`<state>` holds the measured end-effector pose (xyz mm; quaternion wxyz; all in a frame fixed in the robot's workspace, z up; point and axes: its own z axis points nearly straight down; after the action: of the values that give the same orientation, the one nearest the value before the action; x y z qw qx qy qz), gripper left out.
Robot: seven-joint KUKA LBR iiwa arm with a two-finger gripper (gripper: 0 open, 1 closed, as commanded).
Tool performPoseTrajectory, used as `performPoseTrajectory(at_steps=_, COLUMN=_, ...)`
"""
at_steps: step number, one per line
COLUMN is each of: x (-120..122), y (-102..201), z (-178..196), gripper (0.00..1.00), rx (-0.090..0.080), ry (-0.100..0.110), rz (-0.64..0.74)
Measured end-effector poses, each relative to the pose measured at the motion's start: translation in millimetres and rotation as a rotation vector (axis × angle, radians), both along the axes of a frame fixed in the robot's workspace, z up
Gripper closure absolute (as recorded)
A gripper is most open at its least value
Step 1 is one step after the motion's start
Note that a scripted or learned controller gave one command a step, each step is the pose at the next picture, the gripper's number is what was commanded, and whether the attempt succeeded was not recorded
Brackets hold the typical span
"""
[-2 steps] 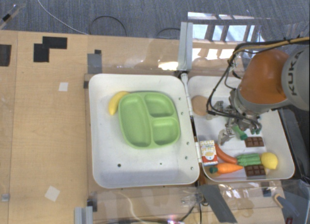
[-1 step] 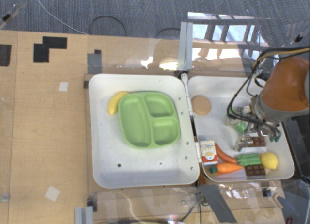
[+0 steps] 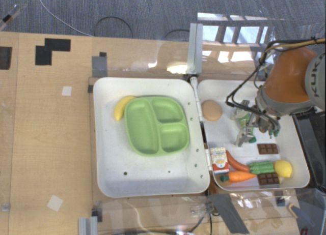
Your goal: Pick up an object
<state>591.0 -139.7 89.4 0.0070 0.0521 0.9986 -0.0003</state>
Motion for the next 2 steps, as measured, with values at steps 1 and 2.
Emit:
performPoseTrajectory(at_steps=1, x=-13.2, y=-68.4, z=-0.5, gripper=0.00, rx=-0.005, ry=0.001, rz=0.114)
performPoseTrajectory(at_steps=2, x=62.0, y=-51.5, z=-0.3, gripper=0.00, rx=-0.002, ry=0.000, rz=0.213)
